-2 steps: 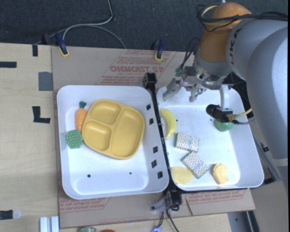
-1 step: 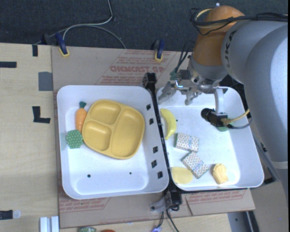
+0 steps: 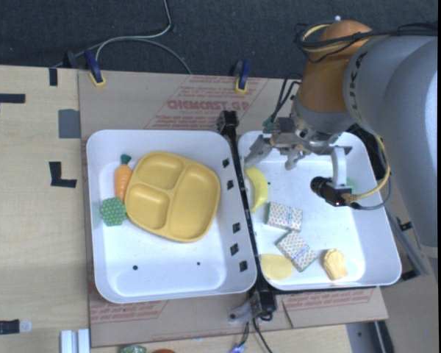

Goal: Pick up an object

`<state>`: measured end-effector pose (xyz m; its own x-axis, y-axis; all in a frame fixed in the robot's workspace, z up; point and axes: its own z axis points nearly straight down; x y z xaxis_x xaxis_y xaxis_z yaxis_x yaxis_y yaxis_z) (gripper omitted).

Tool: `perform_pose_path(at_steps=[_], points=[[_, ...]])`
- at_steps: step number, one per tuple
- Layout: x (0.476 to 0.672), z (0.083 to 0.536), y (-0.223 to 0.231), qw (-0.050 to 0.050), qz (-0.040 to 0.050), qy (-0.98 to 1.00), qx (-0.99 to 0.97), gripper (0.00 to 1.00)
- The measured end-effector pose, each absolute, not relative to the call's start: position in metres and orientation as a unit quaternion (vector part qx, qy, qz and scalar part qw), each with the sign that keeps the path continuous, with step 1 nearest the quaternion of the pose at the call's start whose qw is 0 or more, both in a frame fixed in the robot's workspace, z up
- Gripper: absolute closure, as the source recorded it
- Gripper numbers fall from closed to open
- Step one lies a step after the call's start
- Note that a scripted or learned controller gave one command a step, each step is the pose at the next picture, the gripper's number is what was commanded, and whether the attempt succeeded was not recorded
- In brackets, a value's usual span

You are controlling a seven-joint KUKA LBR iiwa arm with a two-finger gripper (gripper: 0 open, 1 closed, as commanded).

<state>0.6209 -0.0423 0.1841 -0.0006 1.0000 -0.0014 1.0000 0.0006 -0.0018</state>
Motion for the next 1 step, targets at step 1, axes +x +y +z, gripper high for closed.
perform_pose_path(at_steps=[1], points=[[0.6272,0.1839,-0.0672,0.000,0.0010,-0.708,-0.707,0.00]])
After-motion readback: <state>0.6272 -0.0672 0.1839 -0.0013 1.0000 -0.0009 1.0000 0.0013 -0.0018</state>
